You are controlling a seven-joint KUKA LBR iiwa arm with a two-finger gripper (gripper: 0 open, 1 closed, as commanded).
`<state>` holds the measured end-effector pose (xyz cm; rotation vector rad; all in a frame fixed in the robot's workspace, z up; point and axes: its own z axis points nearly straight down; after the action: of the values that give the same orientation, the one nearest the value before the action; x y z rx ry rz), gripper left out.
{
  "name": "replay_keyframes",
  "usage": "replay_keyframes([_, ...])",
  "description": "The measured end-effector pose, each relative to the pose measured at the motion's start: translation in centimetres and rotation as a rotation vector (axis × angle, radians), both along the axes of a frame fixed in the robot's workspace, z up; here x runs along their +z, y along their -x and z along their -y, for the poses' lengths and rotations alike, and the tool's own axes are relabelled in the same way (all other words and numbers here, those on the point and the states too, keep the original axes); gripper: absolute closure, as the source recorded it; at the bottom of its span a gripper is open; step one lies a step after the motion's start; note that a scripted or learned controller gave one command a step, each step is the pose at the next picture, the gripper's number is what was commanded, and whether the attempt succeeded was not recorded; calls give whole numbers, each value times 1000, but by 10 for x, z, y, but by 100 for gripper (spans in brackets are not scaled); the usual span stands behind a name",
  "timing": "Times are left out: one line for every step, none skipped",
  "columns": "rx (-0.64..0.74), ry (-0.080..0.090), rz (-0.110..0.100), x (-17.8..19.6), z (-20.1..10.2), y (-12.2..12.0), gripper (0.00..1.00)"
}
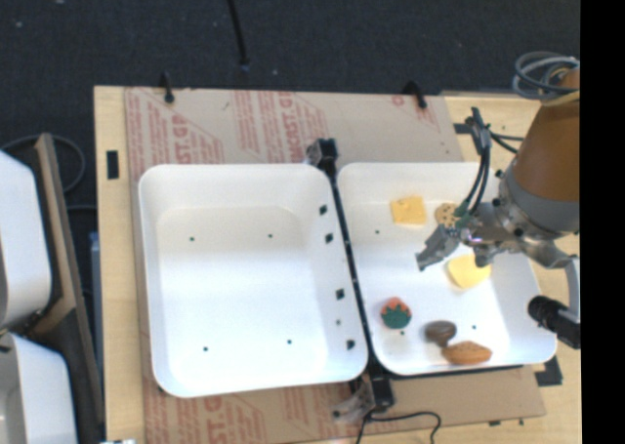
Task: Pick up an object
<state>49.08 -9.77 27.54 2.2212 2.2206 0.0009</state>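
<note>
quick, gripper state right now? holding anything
Gripper: low in the right bin, beside the pale yellow piece; open or shut cannot be told, and nothing is seen held.

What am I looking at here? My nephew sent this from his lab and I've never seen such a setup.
One camera looks down at a slant on a bench with two shallow white bins. The left bin sits beside the right bin. A grey robot arm reaches in from the right, its gripper low over the right bin. There lie a yellow square piece, a yellow lump, a green-and-red toy, a brown stone-like piece and an orange piece. I can't tell whether anything is held.
</note>
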Motion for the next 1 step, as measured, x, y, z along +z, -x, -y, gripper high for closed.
replay_keyframes([-1, -1, -11, -156, 20, -48, 0])
